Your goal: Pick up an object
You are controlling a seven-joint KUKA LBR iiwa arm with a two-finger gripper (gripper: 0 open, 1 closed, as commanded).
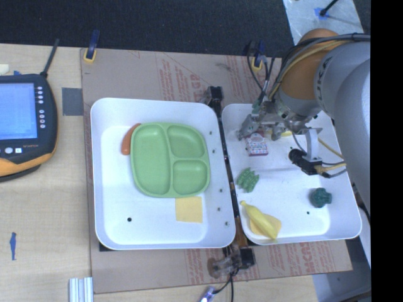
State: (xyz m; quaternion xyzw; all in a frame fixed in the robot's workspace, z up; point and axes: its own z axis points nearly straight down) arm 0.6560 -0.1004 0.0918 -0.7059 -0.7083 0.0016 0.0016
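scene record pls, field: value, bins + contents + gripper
left bin: green divided plate, yellow square slice, orange-red item partly under the plate's left edge
right bin: green leafy piece, yellow banana-like item, dark teal piece, small red-and-white item
gripper: over the right bin's upper left, just above the red-and-white item
hold: cannot tell
bench left: tablet controller

You see a bulky grey arm [343, 87], orange band [302, 74] above its wrist, black and yellow cables looped alongside, and a small metallic end effector [258, 131].
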